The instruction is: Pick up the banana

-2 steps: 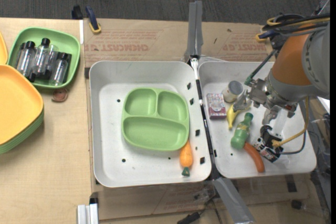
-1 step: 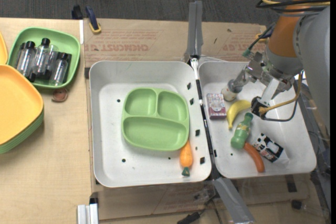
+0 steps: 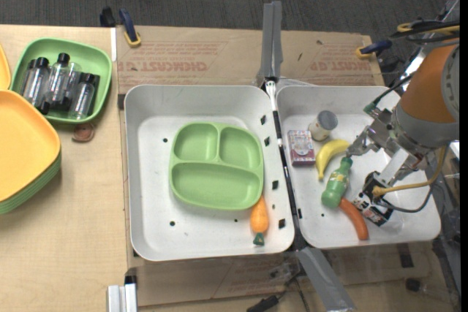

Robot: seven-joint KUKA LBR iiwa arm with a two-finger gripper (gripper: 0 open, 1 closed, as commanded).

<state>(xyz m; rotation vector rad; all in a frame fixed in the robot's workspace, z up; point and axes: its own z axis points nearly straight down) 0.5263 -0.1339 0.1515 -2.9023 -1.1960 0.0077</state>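
We see the banana (image 3: 330, 156) in the right bin (image 3: 417, 224), approx mid-bin and nearer its left wall, w/ a green bottle (image 3: 336, 185) just below it, possibly touching. The gripper (image 3: 360, 146) hangs just beside the banana's right side; we can't tell whether it's wide or narrow. A pink box (image 3: 300, 146) lies btw banana and left wall. The left bin (image 3: 146, 157) carries a green divided plate (image 3: 217, 166), plus a carrot (image 3: 259, 218) near its front-right corner.

Green plate (image 3: 216, 185), carrot (image 3: 259, 216), green bottle (image 3: 336, 186)
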